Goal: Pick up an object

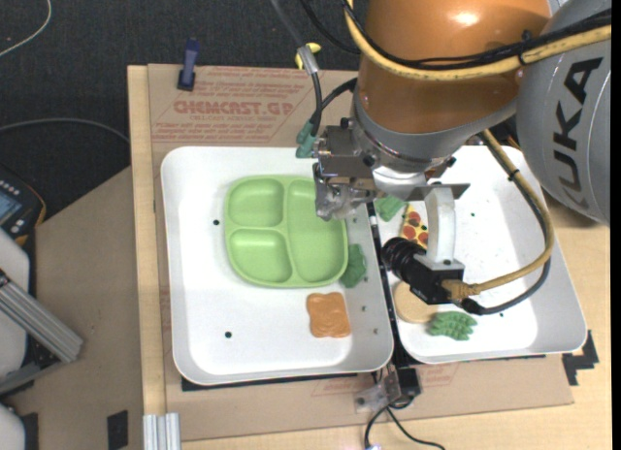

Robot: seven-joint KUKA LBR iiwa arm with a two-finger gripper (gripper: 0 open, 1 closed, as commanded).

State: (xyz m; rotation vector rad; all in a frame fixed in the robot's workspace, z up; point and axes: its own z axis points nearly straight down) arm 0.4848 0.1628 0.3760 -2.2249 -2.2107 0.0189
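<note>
My gripper (332,202) hangs below the big orange wrist band, over the right edge of a light green divided plate (277,230) in the left bin (194,273). A small dark green piece (355,266) lies just right of the plate, against the bin's wall. An orange waffle-like square (329,314) rests below the plate. In the right bin (543,283) I see a green leafy toy (452,325), a pizza-patterned piece (414,226), a green bit (390,208) and a tan disc (412,308), partly hidden by the arm's black fitting.
The arm's body covers the upper part of the right bin. A yellow and black cable (519,273) loops across that bin. A brown board (243,99) lies under both bins, with a blue clip (188,63) at its far left corner.
</note>
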